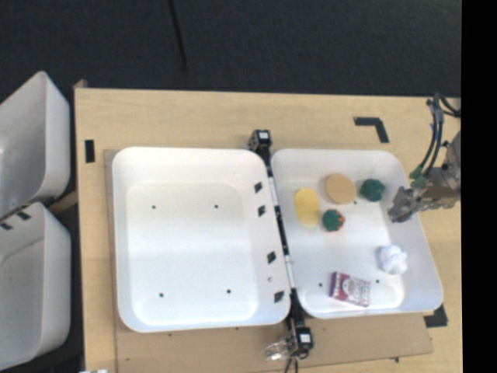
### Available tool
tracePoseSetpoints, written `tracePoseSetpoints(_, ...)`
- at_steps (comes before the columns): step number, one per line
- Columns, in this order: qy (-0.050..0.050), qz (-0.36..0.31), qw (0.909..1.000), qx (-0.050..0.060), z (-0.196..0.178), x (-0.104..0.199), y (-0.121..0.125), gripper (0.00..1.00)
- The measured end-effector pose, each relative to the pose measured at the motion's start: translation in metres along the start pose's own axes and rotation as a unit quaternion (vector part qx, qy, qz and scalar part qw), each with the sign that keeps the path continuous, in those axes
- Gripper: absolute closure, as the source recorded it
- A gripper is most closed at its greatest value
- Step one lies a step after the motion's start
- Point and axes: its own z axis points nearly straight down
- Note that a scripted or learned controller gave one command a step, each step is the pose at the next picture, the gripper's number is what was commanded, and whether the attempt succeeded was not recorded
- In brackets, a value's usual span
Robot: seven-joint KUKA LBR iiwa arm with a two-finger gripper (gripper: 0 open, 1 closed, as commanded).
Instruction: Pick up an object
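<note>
Now the grey two-finger gripper point(402, 210) hangs over the right white bin's point(404, 301) right rim, carrying nothing; its spread I cannot tell. Nearest target: the dark green ball point(373, 189), just to its left, beside the round tan disc point(339, 188).

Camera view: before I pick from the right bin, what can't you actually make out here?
- Gripper: at the right bin's right rim, too small and blurred to tell its state.
- Arm: cut off by the frame's right edge.
- Packet: print too small to read.
- Two green objects: too blurred to identify.
- White lump: outline fades into the white bin floor.
</note>
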Motion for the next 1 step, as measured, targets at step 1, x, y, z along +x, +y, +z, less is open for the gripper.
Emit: tracePoseSetpoints(1, 0.003, -0.005, 1.0, 0.0, -0.0172, 0.1137, 0.0403, 1.0)
